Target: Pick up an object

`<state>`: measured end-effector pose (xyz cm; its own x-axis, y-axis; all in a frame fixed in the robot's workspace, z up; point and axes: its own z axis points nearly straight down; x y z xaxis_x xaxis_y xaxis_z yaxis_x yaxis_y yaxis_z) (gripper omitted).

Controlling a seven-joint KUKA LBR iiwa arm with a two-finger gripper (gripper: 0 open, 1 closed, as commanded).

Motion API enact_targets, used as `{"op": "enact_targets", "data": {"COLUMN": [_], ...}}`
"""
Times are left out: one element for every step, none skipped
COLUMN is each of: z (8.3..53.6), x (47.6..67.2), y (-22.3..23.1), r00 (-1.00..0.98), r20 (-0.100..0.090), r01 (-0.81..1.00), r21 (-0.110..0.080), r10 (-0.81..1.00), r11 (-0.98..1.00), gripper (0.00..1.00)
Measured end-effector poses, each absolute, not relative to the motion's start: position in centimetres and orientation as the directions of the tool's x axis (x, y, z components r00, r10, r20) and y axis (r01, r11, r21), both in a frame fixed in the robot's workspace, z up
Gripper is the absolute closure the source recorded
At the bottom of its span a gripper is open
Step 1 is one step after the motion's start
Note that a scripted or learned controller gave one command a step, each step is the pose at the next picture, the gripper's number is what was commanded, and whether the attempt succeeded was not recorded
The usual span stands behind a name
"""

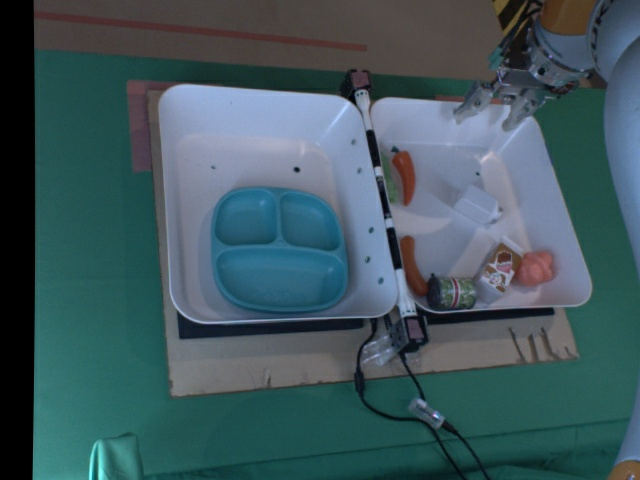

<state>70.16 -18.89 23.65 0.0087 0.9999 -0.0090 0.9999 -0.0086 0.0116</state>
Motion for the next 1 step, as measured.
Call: {"op": "enact_targets", "data": {"z": [21.32], "x": [70.20], "y": [-18.93], "r00": [0.003], "r20": [-0.009], "r01": [1.000], "r21": [0.002], "r10": [1.000], "r11": [-0.003], "gripper": [0.00]}}
